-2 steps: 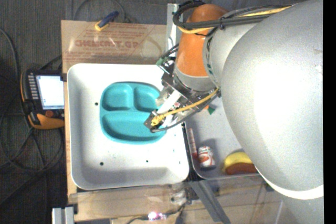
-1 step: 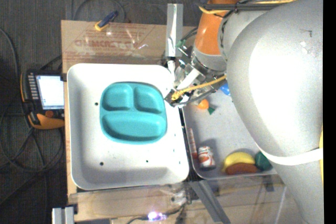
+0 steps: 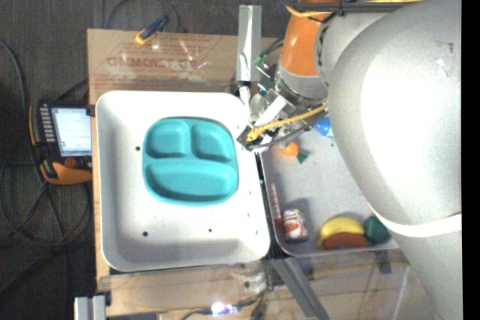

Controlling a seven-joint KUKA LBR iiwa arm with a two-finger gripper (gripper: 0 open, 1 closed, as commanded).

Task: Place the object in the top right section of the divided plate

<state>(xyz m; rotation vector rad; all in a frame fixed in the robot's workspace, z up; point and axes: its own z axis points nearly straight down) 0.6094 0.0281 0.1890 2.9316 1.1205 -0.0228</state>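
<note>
Arm over the seam between two bins, pincer (image 3: 259,133) low at the right bin's upper left corner.

Pincer state: cannot tell, fingers lost among wrist parts and a yellow cable. Teal divided plate (image 3: 191,161) sits mid left bin (image 3: 127,236), all three sections bare, white floor open around it. Right bin (image 3: 315,183): small orange object (image 3: 289,150) just below the pincer, touching a green bit; blue piece (image 3: 323,127) beside the wrist. Along its lower edge: red-and-white can (image 3: 293,224), yellow banana (image 3: 343,225) over a brown item, green object (image 3: 376,229). The arm's grey body covers the bin's right side.
</note>
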